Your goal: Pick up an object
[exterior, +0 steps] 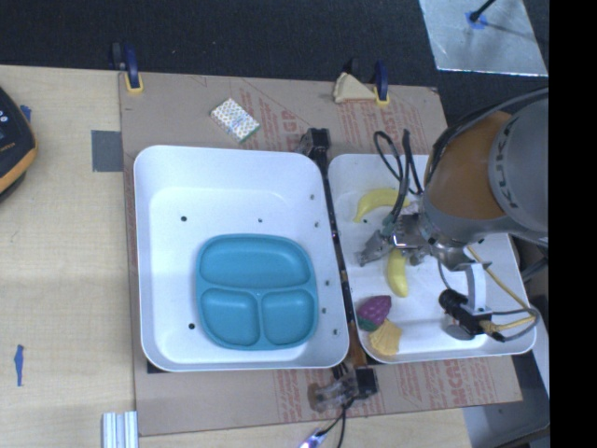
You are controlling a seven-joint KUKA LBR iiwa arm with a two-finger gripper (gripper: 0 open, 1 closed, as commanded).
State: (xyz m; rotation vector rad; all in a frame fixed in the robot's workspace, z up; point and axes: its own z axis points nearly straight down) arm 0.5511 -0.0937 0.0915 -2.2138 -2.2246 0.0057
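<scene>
arm: grey KUKA with orange band (466,177), reaches in from the right, wrist low over the right bin
gripper (390,243): down inside the right bin, sits between the two bananas; dark metal parts, fingers lost in the clutter, can't tell how far apart they are or if anything is in them
right bin (518,343): white, shallow, holds all the small objects
banana, far (373,202): yellow, curved, far-left part of the right bin, just beyond the gripper
banana, near (397,273): yellow, smaller, lies roughly lengthwise just on the near side of the gripper, may be touching it, unclear
purple item (375,310): near-left corner of right bin, against the bin wall
yellow item (386,340): touching the purple one on its near side, at the bin's near edge
left bin (168,180): white, holds a blue divided tray (256,290) with three compartments, toward its near side
cables: black loop (392,152) above the right bin's far edge
</scene>
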